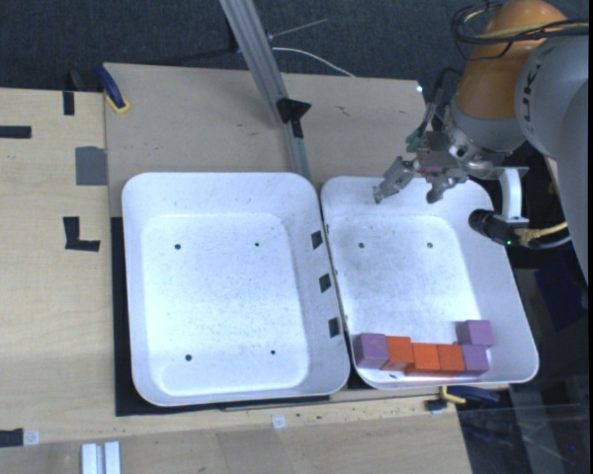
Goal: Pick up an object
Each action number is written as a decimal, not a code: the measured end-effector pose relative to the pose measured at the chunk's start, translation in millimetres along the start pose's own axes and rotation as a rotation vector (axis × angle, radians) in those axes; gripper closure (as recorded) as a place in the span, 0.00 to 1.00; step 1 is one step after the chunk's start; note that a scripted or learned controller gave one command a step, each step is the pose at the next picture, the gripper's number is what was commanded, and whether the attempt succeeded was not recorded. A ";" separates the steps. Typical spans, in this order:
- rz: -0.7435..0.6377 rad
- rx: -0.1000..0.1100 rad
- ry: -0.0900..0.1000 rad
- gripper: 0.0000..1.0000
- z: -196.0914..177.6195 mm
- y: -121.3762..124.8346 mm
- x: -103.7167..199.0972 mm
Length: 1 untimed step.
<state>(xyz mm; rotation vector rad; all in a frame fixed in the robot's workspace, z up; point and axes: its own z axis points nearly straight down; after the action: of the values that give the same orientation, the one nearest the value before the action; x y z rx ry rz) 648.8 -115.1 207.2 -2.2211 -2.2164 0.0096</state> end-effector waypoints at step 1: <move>-0.001 0.003 0.001 0.00 68.3 -25.3 -22.1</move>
<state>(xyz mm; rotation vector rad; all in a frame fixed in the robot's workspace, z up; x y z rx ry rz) 623.0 -137.2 139.1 -2.2181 -2.2147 0.0117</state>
